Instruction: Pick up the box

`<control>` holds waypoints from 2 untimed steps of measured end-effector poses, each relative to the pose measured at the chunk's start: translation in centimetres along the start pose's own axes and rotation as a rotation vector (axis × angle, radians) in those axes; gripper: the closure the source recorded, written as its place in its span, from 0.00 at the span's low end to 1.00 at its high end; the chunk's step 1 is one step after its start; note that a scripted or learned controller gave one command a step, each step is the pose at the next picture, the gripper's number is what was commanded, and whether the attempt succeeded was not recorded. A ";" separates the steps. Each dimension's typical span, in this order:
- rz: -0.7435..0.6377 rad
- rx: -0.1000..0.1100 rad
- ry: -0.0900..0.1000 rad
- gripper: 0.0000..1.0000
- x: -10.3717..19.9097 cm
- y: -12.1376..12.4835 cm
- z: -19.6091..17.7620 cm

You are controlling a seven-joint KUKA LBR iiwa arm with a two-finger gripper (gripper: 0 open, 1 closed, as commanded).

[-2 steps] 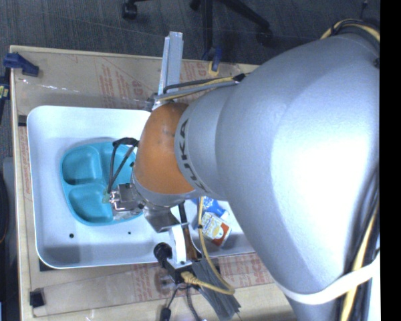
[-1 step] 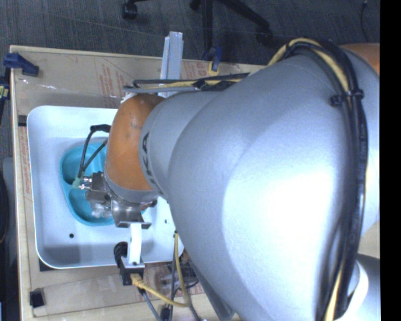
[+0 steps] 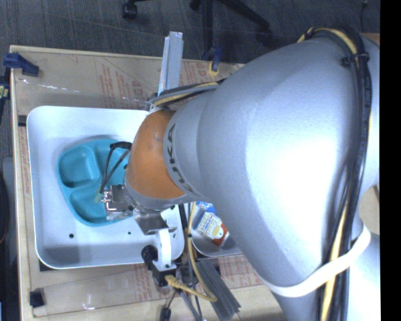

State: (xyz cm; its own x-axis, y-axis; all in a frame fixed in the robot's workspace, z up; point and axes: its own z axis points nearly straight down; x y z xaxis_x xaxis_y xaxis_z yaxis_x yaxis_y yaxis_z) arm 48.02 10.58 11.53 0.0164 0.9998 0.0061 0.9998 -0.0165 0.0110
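Observation:
A small box (image 3: 210,225), printed blue, white and orange, lies in the right bin (image 3: 217,249), mostly covered by my arm. My gripper (image 3: 111,200) reaches down into the left bin (image 3: 43,179), over the near edge of a teal moulded tray (image 3: 85,172). It is well to the left of the box. The orange band and wrist (image 3: 154,162) hide most of the gripper from above.
The grey arm covers the right half of the view and nearly all of the right bin. Brown board surrounds the bins, with a blue clamp (image 3: 17,63) at the far left corner. An office chair base (image 3: 200,5) stands on the floor beyond the bench.

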 end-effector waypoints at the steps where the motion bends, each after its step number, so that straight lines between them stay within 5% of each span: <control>1: -0.121 0.011 -0.005 1.00 4.6 -0.3 -10.5; 2: -0.141 0.006 -0.004 1.00 1.2 0.6 2.2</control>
State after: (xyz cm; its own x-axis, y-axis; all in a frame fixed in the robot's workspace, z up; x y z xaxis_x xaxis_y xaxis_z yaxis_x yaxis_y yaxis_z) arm 48.69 11.77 9.39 -0.1238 0.9923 0.0009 0.9923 0.1238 0.0051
